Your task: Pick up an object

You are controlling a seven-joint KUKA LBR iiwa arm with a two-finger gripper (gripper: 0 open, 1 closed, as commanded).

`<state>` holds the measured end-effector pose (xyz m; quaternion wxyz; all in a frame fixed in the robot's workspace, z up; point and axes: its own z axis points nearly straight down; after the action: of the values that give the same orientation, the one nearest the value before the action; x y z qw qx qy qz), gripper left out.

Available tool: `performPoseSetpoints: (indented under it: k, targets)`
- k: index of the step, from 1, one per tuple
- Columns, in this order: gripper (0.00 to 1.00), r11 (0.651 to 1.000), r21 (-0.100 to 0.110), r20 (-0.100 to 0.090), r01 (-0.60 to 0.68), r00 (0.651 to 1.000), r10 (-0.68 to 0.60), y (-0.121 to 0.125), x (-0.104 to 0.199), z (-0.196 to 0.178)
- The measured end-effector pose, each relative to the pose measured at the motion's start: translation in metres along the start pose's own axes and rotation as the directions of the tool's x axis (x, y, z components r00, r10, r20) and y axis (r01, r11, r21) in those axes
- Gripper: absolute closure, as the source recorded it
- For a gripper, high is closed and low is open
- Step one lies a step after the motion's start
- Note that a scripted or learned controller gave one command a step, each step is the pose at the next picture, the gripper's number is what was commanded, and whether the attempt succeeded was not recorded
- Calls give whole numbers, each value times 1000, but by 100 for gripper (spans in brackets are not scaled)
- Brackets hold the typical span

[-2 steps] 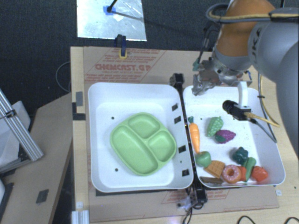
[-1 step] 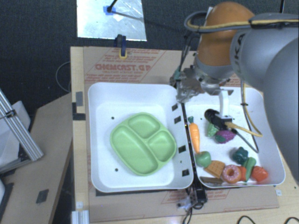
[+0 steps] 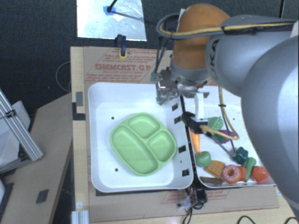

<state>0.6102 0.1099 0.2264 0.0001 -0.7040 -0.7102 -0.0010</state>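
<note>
We are looking down on two white bins on the worktop: the left bin (image 3: 100,125) is carrying a green divided plate (image 3: 142,143), and the right bin (image 3: 233,183) is holding the toy food, clustered toward five o'clock — a pink doughnut (image 3: 231,173), a waffle piece (image 3: 214,167), a carrot (image 3: 195,140) and some green pieces. The gripper (image 3: 175,93) is hanging near twelve o'clock over the divider between the bins, and we are judging this as the approach step, with nothing picked yet. It is probably carrying nothing, though the wrist is blocking our view and we cannot tell how it is set. The next move is calling for travel toward five o'clock, then a descent onto one toy.
</note>
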Motion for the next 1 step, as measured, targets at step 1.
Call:
performPoseSetpoints:
  k: [1]
  targets:
    - [100,1000,0,1,-4,1000,4,6,-3,3]
